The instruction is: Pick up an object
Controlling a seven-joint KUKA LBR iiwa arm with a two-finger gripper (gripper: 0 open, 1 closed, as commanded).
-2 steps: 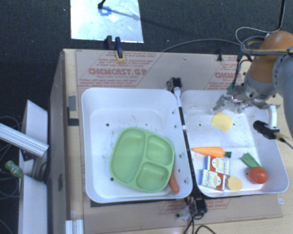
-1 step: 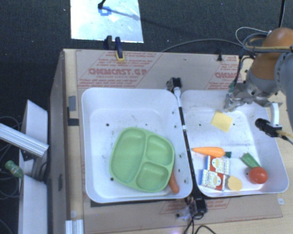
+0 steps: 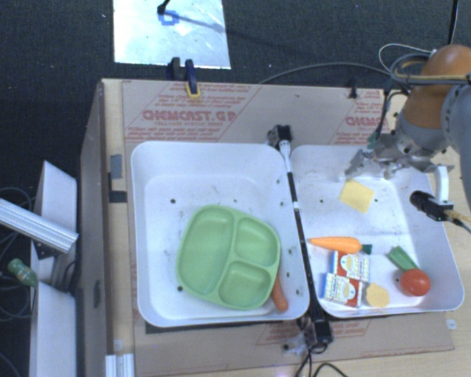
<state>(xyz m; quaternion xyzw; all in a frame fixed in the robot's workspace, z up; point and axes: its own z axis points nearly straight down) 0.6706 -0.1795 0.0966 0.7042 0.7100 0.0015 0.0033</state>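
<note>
Carrot [image 3: 337, 243] — right bin [image 3: 447, 250]; green plate [image 3: 228, 255] — left; gripper [image 3: 366, 162] state unclear.

Grey arm with orange band reaching in from the right, pincer [image 3: 366, 162] lowered, pointing left

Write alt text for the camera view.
The pincer hovers over the right bin, near a yellow block; a carrot, tomato and cartons lie nearer the front. The left bin holds a green tray.
</note>
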